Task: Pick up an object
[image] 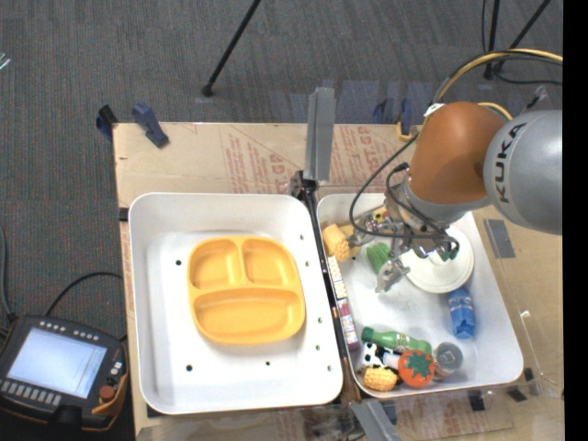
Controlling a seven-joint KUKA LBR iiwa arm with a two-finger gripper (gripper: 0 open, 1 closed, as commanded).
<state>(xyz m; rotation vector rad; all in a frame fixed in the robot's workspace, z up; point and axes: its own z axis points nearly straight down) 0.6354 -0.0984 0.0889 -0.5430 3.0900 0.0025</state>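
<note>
The right bin [501,333] holds all the loose objects that could be picked. Just under the gripper [397,266] lies a small green piece [378,254], touching or nearly touching the rim of a white bowl [443,266] that sits toward the bin's far right. The fingers [390,278] hang spread apart over the white floor of the bin, with nothing between them; the green piece lies just beside them, toward the bin's far edge, not gripped.

Left of the green piece, against the bin's left wall, rests a yellow corn cob [336,241]. A narrow box [344,303] with pink and white print lies along that same left wall, nearer the camera. Right of the bowl's near edge stands a blue bottle [462,312], tilted or lying flat. Along the bin's near wall sit a green bottle [397,340], a black-and-white toy [371,354], a small yellow piece [380,378], a red tomato-like toy [418,368] with a green top, and a grey round item [449,356].

Above the right bin, the arm's orange band [452,159] and grey body [537,168] reach in from the right.

Left of the right bin is the left bin [152,338], holding a yellow divided plate [246,288] with three compartments. Both bins rest on the desk [184,154]. Off the desk's near left corner lies a pendant [57,367] with a lit screen.
</note>
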